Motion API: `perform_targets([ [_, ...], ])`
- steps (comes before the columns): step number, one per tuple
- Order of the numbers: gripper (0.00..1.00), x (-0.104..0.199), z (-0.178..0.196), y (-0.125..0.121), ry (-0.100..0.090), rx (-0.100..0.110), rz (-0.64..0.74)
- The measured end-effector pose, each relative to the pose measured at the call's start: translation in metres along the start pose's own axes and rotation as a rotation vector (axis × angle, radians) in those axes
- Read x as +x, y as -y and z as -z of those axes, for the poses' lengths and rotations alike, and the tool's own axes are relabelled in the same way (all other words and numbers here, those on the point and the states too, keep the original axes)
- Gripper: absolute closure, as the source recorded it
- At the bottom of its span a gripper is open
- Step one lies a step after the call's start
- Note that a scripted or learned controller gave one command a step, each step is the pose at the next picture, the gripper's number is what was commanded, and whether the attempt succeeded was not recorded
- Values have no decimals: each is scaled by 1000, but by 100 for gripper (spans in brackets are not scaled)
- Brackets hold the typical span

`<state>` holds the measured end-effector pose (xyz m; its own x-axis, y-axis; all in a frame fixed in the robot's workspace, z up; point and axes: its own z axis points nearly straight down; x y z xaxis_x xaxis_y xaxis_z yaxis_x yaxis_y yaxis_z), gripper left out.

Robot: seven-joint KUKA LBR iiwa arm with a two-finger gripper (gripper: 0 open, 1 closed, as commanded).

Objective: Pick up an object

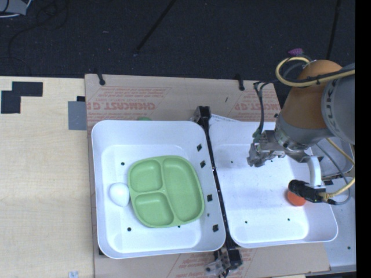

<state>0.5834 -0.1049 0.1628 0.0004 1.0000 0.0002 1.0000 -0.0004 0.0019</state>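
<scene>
Here, tool (259, 157) over right bin's (261, 213) open floor, orange object (295, 200) by wall

The arm (313, 106) runs out of the picture on the right, and its bulk covers the far right corner of the right bin (272, 241). An orange thing (295, 200) near that bin's right wall is partly covered by the robot's own parts, so its shape cannot be told. The gripper (259, 156) is a small blurred grey mass. A green sliver (142, 119) peeks over the far rim of the left bin (99, 155), too little to name. The white round thing (119, 194) beside the green plate (165, 190) is too small to tell as egg or ball. The bins hide part of the printing on the cardboard (191, 97)
</scene>
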Motion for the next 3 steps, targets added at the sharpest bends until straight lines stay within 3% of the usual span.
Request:
perform_targets([
  [1, 100, -1, 53, -1, 1, -1, 0],
  [2, 100, 42, 53, 14, -2, 6, 3],
  [3, 100, 98, 60, 14, -1, 5, 3],
])
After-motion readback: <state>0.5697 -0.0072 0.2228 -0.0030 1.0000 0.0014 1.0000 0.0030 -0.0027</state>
